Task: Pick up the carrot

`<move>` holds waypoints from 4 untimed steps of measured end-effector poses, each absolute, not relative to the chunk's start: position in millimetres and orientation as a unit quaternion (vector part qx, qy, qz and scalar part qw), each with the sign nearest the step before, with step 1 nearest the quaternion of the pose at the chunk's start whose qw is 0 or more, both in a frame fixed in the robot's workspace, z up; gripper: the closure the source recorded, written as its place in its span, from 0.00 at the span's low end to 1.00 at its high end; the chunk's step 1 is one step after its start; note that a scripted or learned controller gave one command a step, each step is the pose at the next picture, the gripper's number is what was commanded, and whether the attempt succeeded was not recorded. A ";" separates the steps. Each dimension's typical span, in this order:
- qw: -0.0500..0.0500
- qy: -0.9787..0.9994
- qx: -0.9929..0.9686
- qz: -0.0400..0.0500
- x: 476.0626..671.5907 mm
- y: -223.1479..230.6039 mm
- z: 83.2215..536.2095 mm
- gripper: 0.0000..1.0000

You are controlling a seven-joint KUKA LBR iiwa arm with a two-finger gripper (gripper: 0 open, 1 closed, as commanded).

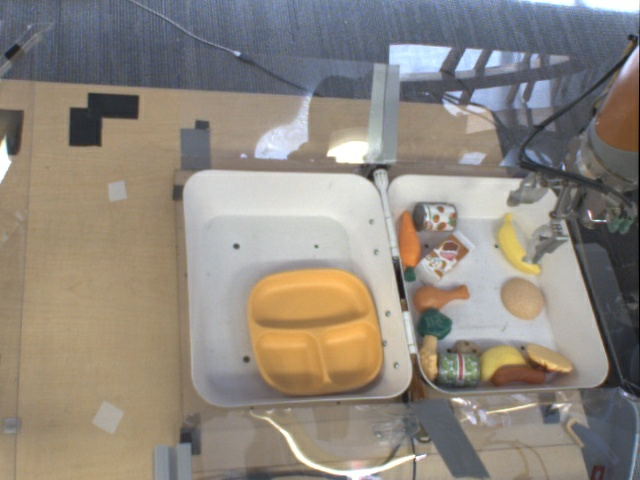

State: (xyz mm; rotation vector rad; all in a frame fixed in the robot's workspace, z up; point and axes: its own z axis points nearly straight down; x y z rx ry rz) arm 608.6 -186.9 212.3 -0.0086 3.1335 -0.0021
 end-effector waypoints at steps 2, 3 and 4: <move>0.014 1.000 0.020 -0.003 627.8 -203.9 104.5 1.00; 0.004 0.998 -0.069 -0.001 537.2 -206.5 101.2 1.00; 0.004 0.983 -0.183 -0.002 502.0 -205.6 91.8 1.00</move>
